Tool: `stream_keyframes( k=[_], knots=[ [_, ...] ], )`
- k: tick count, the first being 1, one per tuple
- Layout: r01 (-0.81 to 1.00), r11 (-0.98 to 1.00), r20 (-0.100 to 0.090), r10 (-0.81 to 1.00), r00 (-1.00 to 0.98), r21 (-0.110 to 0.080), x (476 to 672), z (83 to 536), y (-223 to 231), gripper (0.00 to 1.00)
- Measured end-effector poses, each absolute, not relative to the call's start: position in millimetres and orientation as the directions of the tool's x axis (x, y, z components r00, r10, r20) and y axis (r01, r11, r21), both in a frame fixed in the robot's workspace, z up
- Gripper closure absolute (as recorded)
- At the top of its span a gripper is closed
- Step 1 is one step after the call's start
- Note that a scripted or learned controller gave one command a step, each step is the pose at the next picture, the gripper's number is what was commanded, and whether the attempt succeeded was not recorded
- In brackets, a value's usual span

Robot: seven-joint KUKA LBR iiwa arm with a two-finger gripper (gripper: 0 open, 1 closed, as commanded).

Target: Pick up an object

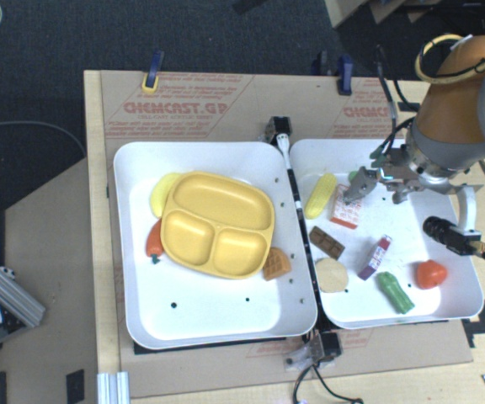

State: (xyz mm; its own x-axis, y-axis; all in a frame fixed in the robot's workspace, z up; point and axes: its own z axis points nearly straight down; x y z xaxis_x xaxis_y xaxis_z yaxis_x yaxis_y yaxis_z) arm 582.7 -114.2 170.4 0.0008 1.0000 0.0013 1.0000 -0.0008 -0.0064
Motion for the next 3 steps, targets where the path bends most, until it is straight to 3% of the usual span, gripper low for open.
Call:
stream_keyframes(
  k=[1,2,3],
  knots=[
    [1.000,0.000,0.002,1.000,0.000,-0.007,577.9,108.4,-108.4,0.00],
    [1.000,0.000,0.002,1.000,0.000,-0.005,577.2,82.8,-107.5,0.00],
    [1.000,-0.002,0.000,1.000,0.002,0.000,578.4,95.4,-108.2,1.00]
  ],
)
